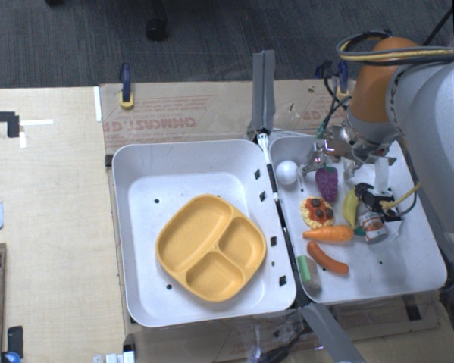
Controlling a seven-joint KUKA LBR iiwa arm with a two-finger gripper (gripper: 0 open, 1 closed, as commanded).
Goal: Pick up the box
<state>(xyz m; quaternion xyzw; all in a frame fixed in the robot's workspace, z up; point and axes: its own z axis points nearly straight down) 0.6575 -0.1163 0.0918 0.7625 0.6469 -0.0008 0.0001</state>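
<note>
My gripper point(349, 170) hangs over the back of the right bin point(414, 277), below the orange band of the arm. It is open, and nothing is held between its fingers. Under and around it lie purple grapes point(327, 184) and a yellow banana point(351, 206). The only box-like thing I can make out is a small oblong green and grey piece point(307, 272), lying against the right bin's left wall near the front. It is well apart from the gripper.
The right bin also holds a white ball point(286, 171), a pizza slice point(317, 211), a carrot point(328, 235), a sausage point(328, 258) and a small can point(372, 227). A yellow divided plate point(211, 247) lies in the left bin point(138, 219).
</note>
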